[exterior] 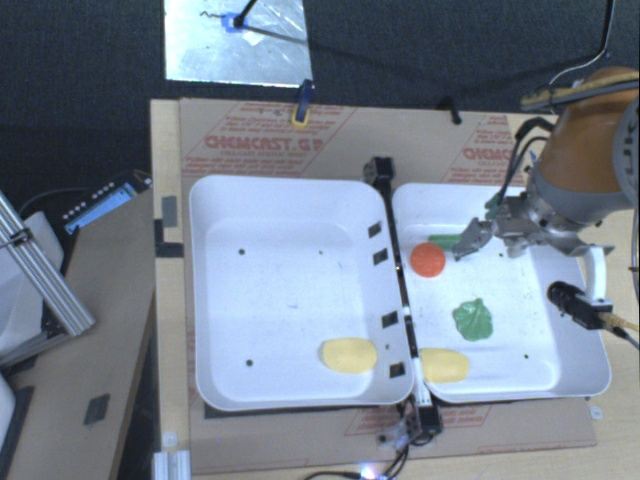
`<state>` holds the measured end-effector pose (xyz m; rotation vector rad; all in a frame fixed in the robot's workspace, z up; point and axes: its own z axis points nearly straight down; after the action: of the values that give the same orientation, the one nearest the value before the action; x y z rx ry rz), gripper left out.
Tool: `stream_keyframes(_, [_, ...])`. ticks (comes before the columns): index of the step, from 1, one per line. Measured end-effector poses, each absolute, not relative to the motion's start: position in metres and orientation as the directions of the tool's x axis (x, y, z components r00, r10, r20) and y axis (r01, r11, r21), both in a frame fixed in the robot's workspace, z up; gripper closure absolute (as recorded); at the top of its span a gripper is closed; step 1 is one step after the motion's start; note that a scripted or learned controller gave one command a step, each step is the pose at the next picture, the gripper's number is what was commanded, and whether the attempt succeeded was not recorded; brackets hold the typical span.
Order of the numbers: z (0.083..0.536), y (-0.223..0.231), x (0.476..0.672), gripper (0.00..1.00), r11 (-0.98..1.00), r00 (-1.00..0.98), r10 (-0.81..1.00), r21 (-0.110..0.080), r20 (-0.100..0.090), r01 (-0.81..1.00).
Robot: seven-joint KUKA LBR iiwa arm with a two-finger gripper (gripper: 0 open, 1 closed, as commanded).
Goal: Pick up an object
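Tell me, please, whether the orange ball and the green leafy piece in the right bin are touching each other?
Apart. The camera view shows bare white bin floor between the orange ball and the green leafy piece, which lies lower right of it.

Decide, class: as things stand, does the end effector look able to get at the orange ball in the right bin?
Probably yes. The end effector hangs just right of the orange ball, and nothing lies on top of it. The green stick lies close behind it, and the bin divider runs near its left side, which could crowd a grasp.
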<state>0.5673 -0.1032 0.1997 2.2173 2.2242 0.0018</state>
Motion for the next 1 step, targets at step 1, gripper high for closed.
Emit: stream_keyframes(1, [0.2108, -0.103, 0.5683, 1.0, 0.005, -0.005, 1.0, 0.005, 0.0, 1.0])
